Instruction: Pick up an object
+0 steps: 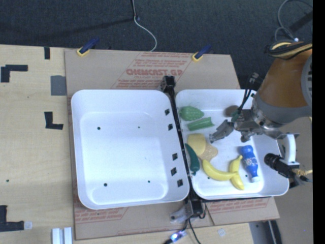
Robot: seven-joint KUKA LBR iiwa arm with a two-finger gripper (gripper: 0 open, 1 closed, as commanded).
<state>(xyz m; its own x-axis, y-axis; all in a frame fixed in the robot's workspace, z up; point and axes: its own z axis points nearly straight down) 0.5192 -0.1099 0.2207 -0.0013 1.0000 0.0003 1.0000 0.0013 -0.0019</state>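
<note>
Claw [223, 131] fingers, spread or not I cannot tell, hover mid right bin [223, 96], approaching; next it must drop onto the banana [219, 172].

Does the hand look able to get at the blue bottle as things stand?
Probably yes. The blue bottle lies in the right bin with nothing on top of it, just below the hand. The yellow banana lies close on its left, which may crowd a finger.

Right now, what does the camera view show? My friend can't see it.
A robot's claw hangs over the right bin, above a banana, a blue bottle, green toys and a tan object. Beside it sits the left bin.
</note>
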